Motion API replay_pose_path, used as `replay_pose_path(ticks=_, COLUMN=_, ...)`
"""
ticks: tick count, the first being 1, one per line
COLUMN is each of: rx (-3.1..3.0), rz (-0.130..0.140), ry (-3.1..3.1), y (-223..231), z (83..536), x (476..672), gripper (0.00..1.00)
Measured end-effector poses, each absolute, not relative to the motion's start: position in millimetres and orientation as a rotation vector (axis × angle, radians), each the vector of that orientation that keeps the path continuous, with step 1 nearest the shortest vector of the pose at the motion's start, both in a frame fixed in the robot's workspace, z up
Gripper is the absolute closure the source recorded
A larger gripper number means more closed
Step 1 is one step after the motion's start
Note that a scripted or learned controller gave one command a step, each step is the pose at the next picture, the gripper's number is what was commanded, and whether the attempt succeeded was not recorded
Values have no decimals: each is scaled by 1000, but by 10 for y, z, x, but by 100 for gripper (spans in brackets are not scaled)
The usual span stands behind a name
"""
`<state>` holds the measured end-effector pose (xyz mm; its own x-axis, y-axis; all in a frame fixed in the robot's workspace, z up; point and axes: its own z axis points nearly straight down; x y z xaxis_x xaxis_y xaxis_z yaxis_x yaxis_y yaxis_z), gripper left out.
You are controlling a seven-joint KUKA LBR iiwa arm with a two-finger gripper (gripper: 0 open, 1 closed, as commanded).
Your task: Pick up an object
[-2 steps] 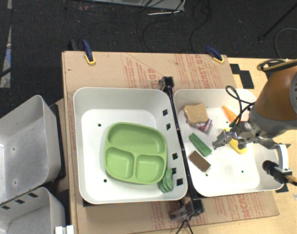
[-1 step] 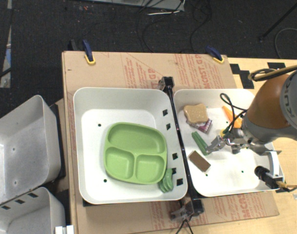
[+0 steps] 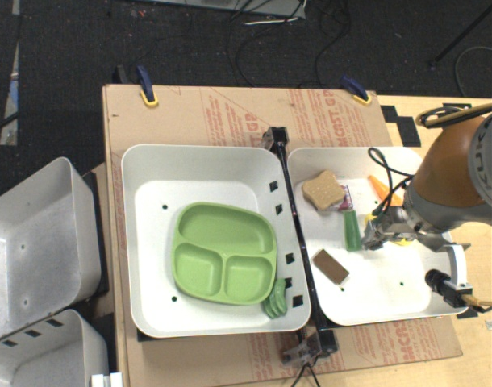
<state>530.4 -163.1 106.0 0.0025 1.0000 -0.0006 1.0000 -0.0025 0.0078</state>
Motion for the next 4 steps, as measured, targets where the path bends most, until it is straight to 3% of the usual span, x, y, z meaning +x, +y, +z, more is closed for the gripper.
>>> replay_pose_path(ticks=3, rx=2213, rz=5, ry=2222, y=-1583, z=2444, x=5404, gripper=100)
replay_pose_path(ticks=4, rx=2214, rz=2, ry=2230, y=-1069, z=2469, x=5239, gripper=100)
